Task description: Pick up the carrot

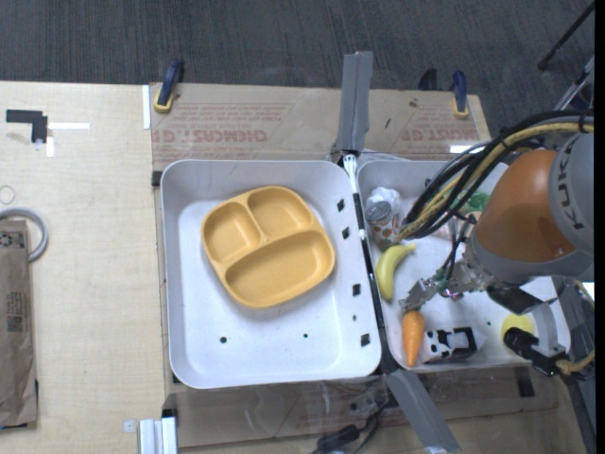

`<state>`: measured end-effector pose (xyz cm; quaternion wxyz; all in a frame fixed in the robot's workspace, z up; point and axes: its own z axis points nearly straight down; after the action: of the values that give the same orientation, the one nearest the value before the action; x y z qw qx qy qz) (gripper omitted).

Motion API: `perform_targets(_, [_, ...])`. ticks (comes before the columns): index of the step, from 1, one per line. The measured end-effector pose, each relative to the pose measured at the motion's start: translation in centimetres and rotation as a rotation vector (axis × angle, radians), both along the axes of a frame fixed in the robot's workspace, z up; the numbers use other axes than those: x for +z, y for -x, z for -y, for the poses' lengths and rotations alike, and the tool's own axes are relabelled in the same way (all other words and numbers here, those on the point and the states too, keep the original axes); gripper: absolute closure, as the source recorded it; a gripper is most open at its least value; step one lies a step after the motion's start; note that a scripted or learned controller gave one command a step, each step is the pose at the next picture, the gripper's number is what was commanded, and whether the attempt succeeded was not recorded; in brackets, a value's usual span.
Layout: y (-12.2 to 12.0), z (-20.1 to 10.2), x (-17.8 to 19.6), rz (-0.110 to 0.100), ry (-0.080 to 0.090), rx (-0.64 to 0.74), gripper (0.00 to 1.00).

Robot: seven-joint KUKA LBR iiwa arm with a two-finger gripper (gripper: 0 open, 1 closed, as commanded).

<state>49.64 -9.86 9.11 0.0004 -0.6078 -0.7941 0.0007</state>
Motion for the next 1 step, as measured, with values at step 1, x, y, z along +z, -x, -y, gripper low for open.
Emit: perform_targets(1, [-0.01,-0.02,0.00,0.000,0.000,0.001,0.00])
